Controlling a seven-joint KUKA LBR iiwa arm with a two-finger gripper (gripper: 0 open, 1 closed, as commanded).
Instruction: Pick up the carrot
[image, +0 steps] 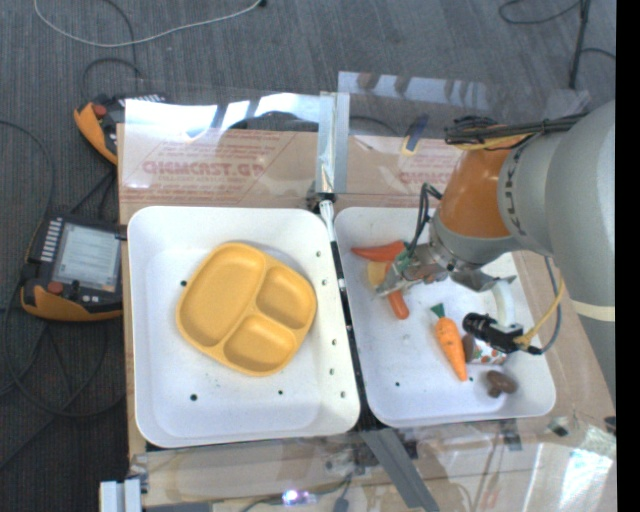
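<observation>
A: Carrot, orange tapered toy with a green top (452, 346), where?
B: Left first: yellow three-compartment plastic plate (248, 307) sits in the left white bin (150, 400), untouched. Carrot lies loose on the floor of the right white bin (420, 400), tip toward the front, free to grab.
A: Gripper?
B: Metal two-finger gripper (397, 284) is down near the bin's back left, touching a small orange-red sausage-shaped piece (399, 305), beside a red-orange flat wedge piece (378, 252). Carrot lies apart, right of it.
A: Fingers?
B: Cannot tell, too blurred. Probably aimed at the wrong item.
</observation>
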